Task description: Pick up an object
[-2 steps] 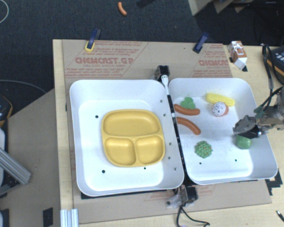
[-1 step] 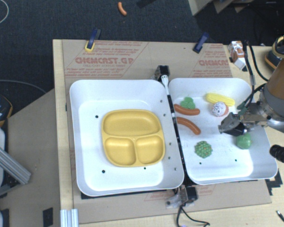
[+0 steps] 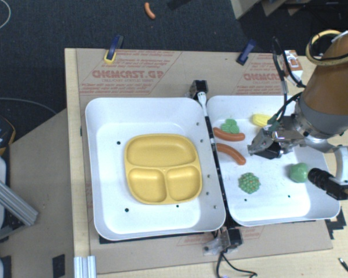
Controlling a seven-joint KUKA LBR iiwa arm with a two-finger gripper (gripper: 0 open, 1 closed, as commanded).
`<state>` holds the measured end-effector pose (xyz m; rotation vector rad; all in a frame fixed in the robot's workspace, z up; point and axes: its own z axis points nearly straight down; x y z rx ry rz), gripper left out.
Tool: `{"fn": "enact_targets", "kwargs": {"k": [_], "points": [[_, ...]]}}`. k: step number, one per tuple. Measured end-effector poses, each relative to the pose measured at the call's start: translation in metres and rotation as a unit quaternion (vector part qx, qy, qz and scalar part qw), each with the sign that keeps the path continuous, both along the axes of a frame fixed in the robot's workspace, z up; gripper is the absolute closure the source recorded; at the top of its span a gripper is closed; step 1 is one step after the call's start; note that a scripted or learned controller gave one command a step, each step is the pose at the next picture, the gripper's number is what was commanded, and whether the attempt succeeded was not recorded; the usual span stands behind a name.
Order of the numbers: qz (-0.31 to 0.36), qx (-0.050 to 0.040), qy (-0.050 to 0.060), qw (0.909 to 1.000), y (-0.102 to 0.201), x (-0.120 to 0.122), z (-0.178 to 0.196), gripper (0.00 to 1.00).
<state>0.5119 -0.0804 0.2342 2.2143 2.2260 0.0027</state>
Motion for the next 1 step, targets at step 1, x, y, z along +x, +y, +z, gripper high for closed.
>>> {"fn": "enact_targets", "kwargs": {"k": [1], "points": [[0.0, 0.0, 0.0, 1.0, 0.0379, 0.0184, -0.0128, 1.0]]}}
